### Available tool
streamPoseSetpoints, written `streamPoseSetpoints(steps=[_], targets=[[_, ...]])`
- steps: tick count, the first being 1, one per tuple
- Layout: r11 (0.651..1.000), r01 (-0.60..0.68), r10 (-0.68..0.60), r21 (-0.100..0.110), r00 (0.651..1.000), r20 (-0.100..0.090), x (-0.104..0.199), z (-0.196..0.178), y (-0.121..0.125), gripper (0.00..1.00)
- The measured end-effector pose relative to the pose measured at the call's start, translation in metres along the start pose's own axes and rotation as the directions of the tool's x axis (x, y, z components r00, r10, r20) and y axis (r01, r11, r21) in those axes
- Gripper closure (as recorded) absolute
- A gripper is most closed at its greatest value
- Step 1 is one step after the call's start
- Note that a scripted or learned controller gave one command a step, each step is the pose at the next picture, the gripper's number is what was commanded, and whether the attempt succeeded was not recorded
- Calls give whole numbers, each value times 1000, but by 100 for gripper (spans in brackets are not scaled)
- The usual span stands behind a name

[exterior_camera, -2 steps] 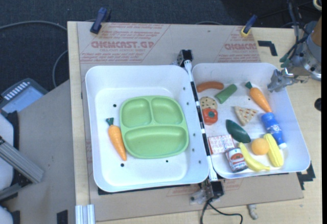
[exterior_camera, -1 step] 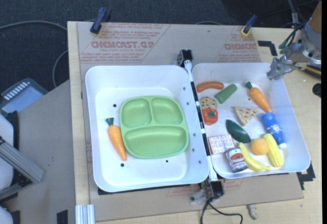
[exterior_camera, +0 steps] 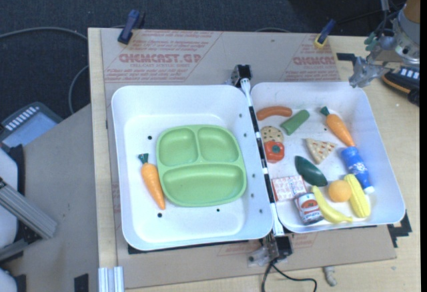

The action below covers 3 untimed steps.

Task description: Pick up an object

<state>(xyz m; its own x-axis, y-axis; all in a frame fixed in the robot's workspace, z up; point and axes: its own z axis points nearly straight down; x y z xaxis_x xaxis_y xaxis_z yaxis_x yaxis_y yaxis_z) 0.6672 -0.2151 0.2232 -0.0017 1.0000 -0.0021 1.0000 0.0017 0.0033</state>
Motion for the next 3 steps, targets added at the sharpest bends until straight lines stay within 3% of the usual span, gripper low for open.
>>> streamPoseSetpoints(steps=[2, 3], targets=[[1000, -1, 1, 3, 1000, -1, -8, 7, -1, 100], [1000, 0, 0, -2, 1000, 1, -9, -17, 0, 100]])
